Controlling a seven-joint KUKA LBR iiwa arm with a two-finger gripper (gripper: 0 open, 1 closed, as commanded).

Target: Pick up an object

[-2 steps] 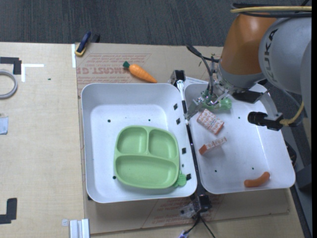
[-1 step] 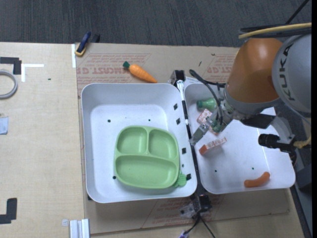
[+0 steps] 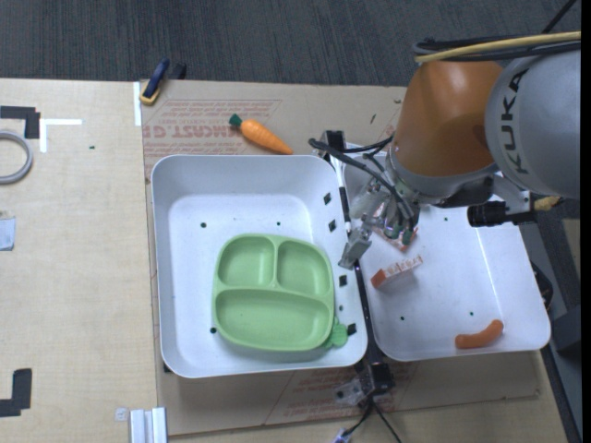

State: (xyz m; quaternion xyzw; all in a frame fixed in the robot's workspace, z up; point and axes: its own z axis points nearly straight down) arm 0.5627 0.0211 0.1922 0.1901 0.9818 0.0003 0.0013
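Note:
My gripper (image 3: 380, 232) hangs over the left part of the right bin (image 3: 517, 289), close to the divider between the two bins. Just below and to the right of it a small white box with a red label (image 3: 398, 270) lies on the bin floor. An orange sausage-shaped object (image 3: 479, 334) rests near the bin's front right corner. The grey arm with its orange band (image 3: 448, 123) reaches in from the upper right and hides the back of that bin.
A green divided plate (image 3: 274, 292) fills much of the left bin (image 3: 185, 210). A toy carrot (image 3: 261, 135) lies on the cardboard behind the left bin. Cables (image 3: 355, 155) run along the divider near the wrist.

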